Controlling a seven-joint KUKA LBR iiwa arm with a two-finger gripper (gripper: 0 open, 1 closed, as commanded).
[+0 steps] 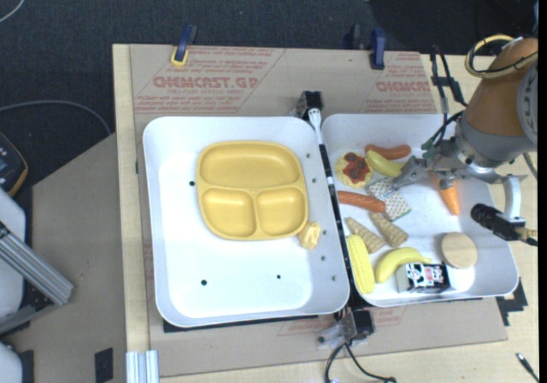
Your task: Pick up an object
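The right bin [504, 274] holds several toy foods. At its back lie a red sausage [390, 151], a small banana [384, 165] and a pizza slice [353, 169]. Below them are a carrot [361, 200] and a checked cracker [383, 197]. My gripper [416, 171] reaches in from the right, low over the bin, with its tip just right of the small banana and above the cracker. An orange carrot piece [450, 199] lies right beside the wrist. I see nothing held in the gripper.
At the right bin's front lie a corn cob [361, 258], a larger banana [397, 261], a milk carton [425, 276], a round bun [458, 249] and two cones [385, 226]. The left bin [171, 279] holds a yellow compartment tray [252, 188] and a small yellow piece [309, 236].
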